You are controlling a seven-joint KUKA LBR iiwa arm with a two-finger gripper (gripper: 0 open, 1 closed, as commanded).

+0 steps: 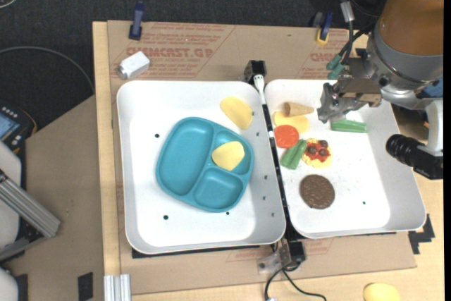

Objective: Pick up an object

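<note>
Toy food fills the right bin point(394, 218): a green bean point(349, 126) just beside the gripper point(328, 111), an ice-cream cone point(298, 109), a tomato slice point(286, 135), a brown cookie point(317, 191). All look light, hard, smooth plastic; the bean's narrow middle seems easiest to pinch. Whether the pincer is apart I cannot tell. The left bin point(141, 208) holds a glossy blue plate point(184, 162).

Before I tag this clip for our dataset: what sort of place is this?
Probably a robotics lab bench: an arm's hand over two white bins, toy food like a cookie, and clamps holding cardboard.
</note>
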